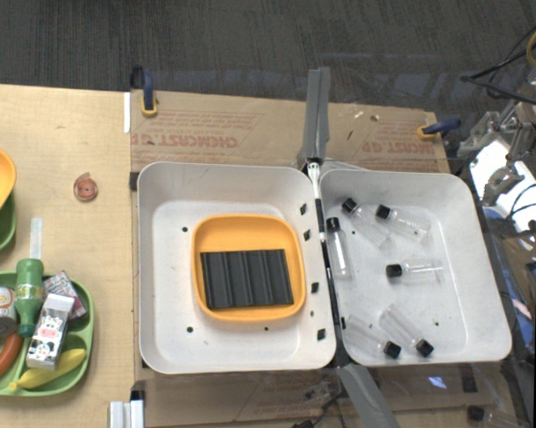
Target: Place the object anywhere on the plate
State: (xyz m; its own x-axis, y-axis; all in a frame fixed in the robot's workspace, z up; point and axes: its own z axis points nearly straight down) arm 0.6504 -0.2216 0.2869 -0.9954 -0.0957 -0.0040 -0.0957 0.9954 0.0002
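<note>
Green tray (74,356) of toy food, near left corner of bench. Right bin (477,260): six clear vials with black caps, loose. Two vials (404,336) lie by its near wall, one (415,271) mid-bin, three (399,220) toward the far left corner. Left bin (161,249): orange plate (250,224), centred, bearing a dark ribbed insert (248,278); no vial on it. Gripper: opening and hold cannot be told.

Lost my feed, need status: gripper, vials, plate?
Gripper at right edge, outside the bins. Vials loose in right bin. Orange plate in left bin bears dark ridged insert.
</note>
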